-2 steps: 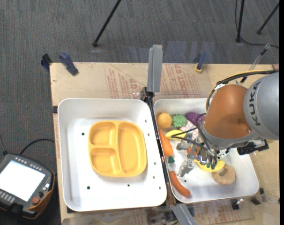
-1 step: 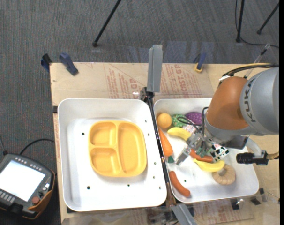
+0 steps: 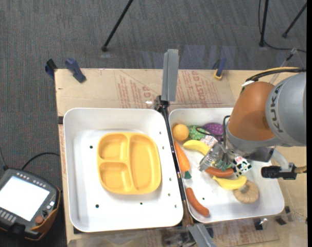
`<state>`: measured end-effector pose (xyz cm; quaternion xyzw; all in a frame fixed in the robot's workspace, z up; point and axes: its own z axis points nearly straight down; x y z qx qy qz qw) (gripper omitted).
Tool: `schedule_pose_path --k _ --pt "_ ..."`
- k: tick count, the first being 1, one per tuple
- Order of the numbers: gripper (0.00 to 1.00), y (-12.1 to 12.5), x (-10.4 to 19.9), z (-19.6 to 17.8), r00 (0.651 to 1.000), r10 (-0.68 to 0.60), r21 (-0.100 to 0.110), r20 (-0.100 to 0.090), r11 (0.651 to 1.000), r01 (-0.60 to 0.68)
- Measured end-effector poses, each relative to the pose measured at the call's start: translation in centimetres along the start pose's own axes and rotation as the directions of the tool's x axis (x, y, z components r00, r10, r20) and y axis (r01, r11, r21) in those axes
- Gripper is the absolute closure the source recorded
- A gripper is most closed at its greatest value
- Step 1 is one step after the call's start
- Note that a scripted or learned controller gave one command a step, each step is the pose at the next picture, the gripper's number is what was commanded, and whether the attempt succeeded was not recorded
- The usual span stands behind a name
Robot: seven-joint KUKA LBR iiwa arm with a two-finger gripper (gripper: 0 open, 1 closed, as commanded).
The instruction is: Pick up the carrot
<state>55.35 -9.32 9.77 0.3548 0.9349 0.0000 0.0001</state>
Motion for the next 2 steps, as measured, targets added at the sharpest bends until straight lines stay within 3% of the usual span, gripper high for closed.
schedule_pose_path --k 1,2 --pt "1.00 4.5 7.5 -9.0 0.960 0.279 0.000 0.000 0.960 -0.279" --pt "1.00 -0.1 1.6 -22.9 0.992 0.124 -0.007 0.008 0.992 -0.124"
